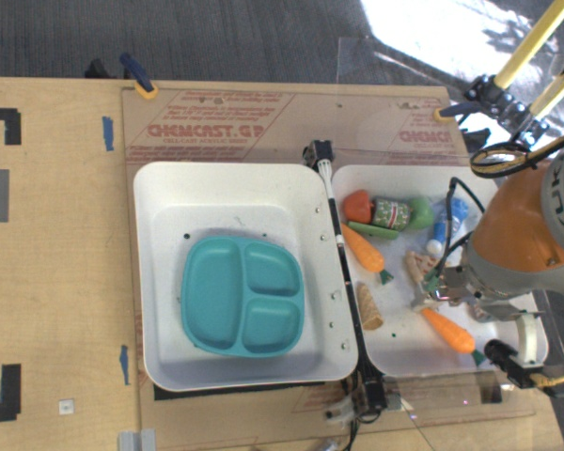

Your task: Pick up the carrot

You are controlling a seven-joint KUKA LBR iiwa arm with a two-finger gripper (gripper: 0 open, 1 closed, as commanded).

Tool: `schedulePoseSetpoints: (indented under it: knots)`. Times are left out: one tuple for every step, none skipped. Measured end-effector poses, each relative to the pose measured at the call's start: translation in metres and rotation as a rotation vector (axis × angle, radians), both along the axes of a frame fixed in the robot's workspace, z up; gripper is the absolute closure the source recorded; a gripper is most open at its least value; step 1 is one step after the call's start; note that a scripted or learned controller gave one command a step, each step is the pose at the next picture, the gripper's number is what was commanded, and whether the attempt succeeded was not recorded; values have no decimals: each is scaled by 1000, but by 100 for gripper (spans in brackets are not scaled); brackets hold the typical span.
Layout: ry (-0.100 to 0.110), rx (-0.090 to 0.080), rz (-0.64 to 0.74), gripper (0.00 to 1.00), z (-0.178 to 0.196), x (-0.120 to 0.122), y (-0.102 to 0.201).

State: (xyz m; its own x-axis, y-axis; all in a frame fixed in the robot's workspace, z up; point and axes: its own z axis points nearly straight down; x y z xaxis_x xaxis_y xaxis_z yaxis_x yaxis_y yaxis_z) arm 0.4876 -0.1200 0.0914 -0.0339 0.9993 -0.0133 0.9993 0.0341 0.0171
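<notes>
I have the arm (522, 228) reaching in from the right over the right bin (395, 350), and the claw (444, 292) sits low among the toys there. I cannot tell from this angle whether it is parted or closed; the metal at the tip is too cluttered to read, and nothing shows between its tips.

There are two carrots in that bin. One carrot (365, 250) lies near the bin's left wall, slanting down to the right with its green end lowest. The other carrot (450, 330) lies just below and to the right of the claw, close to the wrist. I judge the nearer one the natural target, but the claw looks offset up and left of it, so I would want to recentre over its middle, turn the wrist so the closing line crosses its width, and only then descend. A tan piece (417, 268) just beside the claw could get caught in the grasp if I come down where I am.

The bin floor is smooth white plastic, so a carrot may skid or roll when nudged. The left bin (160, 252) holds a teal tray (242, 295). Both bins rest on a pale wooden table (56, 252), with dark carpet (169, 17) beyond.
</notes>
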Motion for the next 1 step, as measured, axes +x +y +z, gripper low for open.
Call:
schedulePoseSetpoints:
  knots:
    - [12, 15, -6, 100, 96, 7, 66]
